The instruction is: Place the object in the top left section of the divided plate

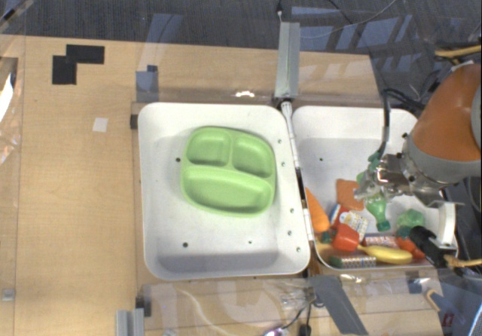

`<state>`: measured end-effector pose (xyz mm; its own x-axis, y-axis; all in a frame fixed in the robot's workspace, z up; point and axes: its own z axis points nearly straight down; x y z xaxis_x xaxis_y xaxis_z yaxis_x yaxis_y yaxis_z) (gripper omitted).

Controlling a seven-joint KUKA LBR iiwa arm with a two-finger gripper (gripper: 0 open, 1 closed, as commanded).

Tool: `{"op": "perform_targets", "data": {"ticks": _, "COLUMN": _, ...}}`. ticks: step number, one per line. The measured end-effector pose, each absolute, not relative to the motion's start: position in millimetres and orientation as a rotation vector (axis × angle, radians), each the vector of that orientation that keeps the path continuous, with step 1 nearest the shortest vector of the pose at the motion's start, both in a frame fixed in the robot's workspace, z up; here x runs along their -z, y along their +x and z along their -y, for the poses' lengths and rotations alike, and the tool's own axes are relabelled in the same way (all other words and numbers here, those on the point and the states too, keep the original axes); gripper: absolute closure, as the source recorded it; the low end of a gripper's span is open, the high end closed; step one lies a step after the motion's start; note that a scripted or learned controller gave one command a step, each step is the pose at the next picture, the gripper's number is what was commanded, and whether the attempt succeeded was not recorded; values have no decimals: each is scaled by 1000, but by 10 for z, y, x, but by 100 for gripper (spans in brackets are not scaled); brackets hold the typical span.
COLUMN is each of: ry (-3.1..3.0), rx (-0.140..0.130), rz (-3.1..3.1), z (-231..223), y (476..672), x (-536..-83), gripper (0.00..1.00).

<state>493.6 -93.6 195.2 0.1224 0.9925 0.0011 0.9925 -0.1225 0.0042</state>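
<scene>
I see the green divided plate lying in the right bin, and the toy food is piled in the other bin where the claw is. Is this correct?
Not quite. The camera view shows the green divided plate lying in the left bin, not the right one. The rest holds: the toy food, such as a banana and a carrot, is piled in the other bin, where the claw is.

1. The divided plate [227, 170] is light green with rounded corners. It lies flat in the middle of the left bin [162, 199] and is turned slightly clockwise. Two small sections sit along its far side and one long section along its near side.
2. The toys [361, 240] lie heaped in the near part of the right bin [331, 131]: a carrot, a banana, red and green pieces. Which one is the object cannot be told.
</scene>
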Motion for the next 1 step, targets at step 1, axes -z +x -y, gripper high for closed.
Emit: {"op": "perform_targets", "data": {"ticks": 1, "ry": 2421, "rx": -4, "rz": -2001, "z": 379, "y": 4957, "x": -1844, "gripper": 100}}
